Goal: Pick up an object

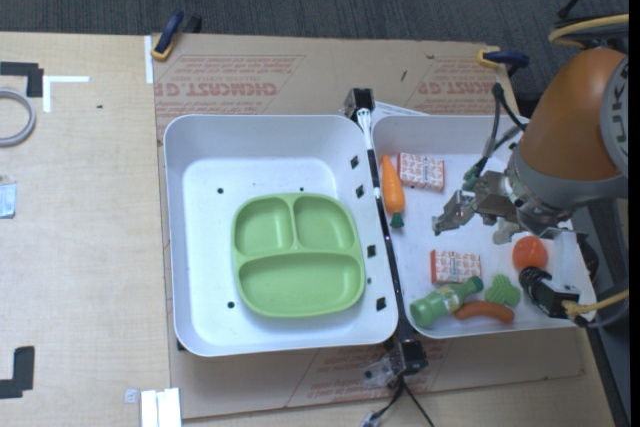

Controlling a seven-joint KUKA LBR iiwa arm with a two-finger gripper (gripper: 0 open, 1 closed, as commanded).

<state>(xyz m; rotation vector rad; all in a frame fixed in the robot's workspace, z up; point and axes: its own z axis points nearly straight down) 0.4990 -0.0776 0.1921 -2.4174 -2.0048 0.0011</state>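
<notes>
My gripper [455, 215] hangs over the middle of the right bin [440, 127], reaching in from the right. An orange carrot [393, 187] lies along the bin's left wall. A red-and-white box [421, 171] sits up and to the left of the gripper. A second such box [455, 266] lies just below the gripper. A green bottle [440, 304], a red-orange chili [484, 312] and a green leafy piece [503, 292] lie near the front wall. An orange ball [530, 251] rests at the right, beside the wrist. I see nothing held in the gripper.
The left bin [190, 245] holds a green divided plate [298, 255]. A black clamp [359, 101] joins the bins at the back and another clamp [404, 356] joins them at the front. Cardboard [230, 75] lies under both bins.
</notes>
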